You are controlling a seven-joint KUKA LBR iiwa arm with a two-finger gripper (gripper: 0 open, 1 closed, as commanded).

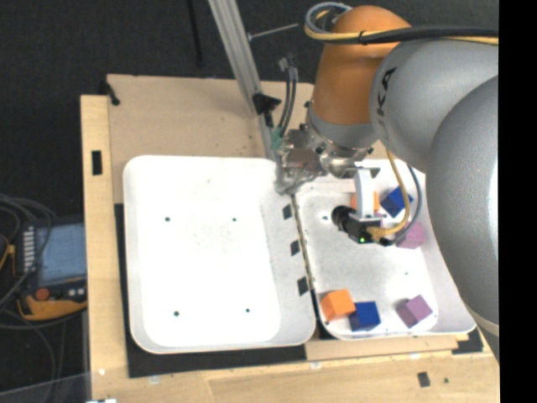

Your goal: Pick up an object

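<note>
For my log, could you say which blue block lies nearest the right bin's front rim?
The blue block beside the orange block; the other blue block sits farther back.

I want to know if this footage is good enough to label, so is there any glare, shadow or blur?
In the camera view the left bin glares almost featureless white; in the camera view the orange block and the blue block beside it in the right bin stay crisp, with faint shadows; in the camera view the grey arm, close to the lens, looks slightly soft.
</note>
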